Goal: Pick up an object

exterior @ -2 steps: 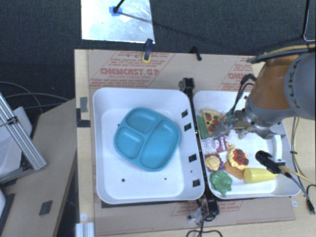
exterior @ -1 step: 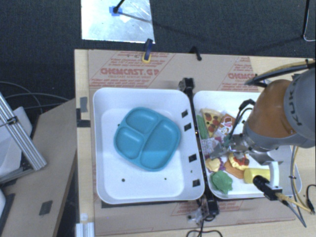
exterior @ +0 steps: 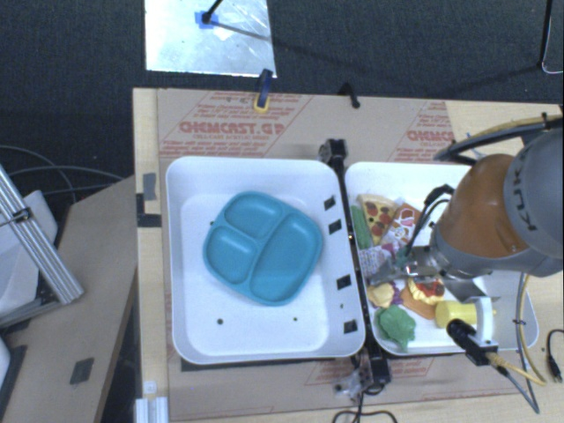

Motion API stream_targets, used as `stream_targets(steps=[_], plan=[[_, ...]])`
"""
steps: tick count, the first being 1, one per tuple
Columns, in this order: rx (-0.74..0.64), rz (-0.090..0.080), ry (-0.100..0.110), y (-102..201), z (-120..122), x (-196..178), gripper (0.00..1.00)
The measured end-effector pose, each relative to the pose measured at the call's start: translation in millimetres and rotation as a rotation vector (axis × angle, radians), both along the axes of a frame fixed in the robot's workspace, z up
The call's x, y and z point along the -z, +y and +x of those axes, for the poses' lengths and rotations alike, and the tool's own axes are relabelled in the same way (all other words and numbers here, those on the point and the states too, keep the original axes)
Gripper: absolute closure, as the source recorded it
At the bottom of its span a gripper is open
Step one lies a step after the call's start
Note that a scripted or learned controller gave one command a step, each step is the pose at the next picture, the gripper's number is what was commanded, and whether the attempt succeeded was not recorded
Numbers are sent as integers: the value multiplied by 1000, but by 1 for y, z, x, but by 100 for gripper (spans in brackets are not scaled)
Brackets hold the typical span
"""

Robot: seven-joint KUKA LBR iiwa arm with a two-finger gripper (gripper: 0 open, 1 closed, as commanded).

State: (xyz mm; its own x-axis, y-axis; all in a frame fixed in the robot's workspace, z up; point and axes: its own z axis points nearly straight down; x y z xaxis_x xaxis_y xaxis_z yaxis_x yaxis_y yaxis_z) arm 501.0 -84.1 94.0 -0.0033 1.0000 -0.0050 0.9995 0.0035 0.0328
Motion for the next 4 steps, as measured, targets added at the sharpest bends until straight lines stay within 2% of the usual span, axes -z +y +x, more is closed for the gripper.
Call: stream_targets(steps=[4], plan=[[-1, 1, 7, -3, -7, 3, 0]])
